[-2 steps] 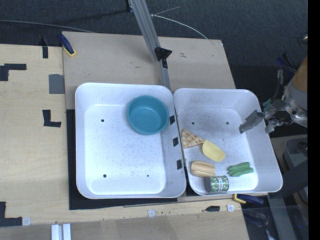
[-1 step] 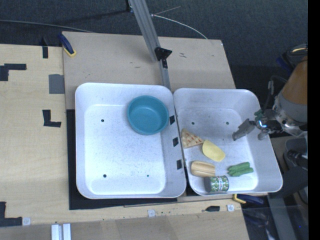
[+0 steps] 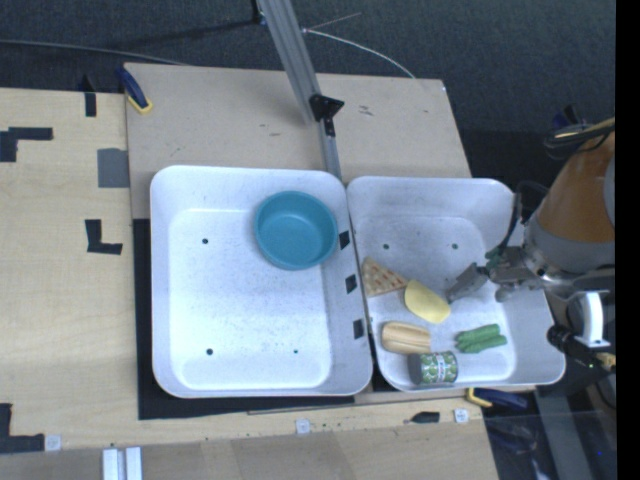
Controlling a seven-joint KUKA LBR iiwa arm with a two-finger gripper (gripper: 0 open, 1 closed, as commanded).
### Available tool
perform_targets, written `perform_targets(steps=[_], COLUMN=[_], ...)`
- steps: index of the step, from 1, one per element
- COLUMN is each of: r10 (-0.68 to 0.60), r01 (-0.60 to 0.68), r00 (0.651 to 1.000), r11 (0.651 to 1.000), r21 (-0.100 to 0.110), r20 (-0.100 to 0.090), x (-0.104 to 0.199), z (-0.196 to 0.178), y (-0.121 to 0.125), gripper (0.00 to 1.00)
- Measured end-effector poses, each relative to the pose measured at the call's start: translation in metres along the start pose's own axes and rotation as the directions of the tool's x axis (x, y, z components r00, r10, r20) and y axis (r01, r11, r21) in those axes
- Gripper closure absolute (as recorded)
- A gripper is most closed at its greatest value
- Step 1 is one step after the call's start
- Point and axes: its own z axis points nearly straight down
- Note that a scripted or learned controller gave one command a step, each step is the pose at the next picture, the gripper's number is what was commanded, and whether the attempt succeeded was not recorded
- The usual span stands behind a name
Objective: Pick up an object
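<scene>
Lemon (image 3: pixel 427 302) in right bin (image 3: pixel 400 200) | gripper (image 3: pixel 464 284) slanted low just beside it | grip state unclear, seemingly holding nothing

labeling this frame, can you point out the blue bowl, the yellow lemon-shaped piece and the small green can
round blue bowl (image 3: pixel 295 230): camera view, on its inner floor
yellow lemon-shaped piece (image 3: pixel 427 302): camera view, on the middle of its top
small green can lying on its side (image 3: pixel 435 368): camera view, on its patterned side wall
</scene>
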Motion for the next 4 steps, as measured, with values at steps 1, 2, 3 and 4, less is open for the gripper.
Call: perform_targets(steps=[1,2,3,4], r10=[-0.001,-0.002,-0.002,-0.001], r01=[0.001,0.002,0.002,0.001], r00=[1.000,1.000,1.000,1.000], r11=[1.000,1.000,1.000,1.000], r21=[-0.004,-0.012,-0.013,-0.011], r20=[0.001,0.003,0.004,0.004], x=[0.000,0.009,0.012,0.013], z=[-0.013,-0.069,-0.129,-0.170], y=[0.001,0.007,0.014,0.015], gripper=[1.00,1.00,1.00,1.00])
